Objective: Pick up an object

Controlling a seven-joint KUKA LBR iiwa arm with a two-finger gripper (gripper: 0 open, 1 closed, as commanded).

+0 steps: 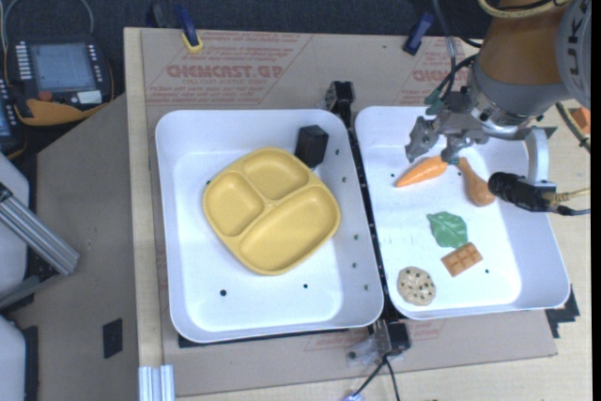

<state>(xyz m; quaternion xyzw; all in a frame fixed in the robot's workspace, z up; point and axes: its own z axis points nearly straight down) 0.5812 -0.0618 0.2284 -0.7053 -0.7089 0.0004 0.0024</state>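
Carrot [421, 172] mid-bin, gripper [438, 138] just above

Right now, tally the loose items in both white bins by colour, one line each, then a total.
Yellow: 1, the three-compartment plastic plate
Black: 1, the small block
Orange: 2, the toy carrot and the waffle-like square
Brown: 1, the drumstick-shaped piece
Green: 1, the leaf
Tan: 1, the chip cookie
Total: 7

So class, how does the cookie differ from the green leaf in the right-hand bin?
The cookie is round, tan and dark-speckled; the green leaf is irregular and plain green. The cookie lies nearer the bin's front edge, the leaf more central. Both are small, lie flat in the right bin, and are untouched.
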